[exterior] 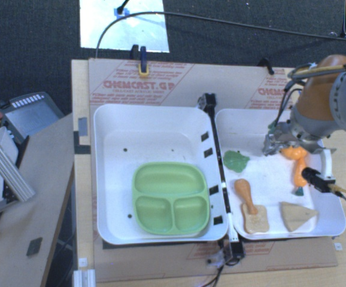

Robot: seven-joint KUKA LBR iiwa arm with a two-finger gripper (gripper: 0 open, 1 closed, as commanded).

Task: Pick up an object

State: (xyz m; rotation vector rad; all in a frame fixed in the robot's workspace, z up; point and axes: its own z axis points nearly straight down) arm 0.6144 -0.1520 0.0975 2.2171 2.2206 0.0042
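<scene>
A bench is bearing two white bins; the gripper (275, 143) is hanging over the right bin (245, 119), just left of the orange carrot (297, 163). Nothing is lifted yet.

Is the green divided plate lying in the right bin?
No, the green divided plate lies in the left bin; the right bin holds small food-shaped toys.
</scene>
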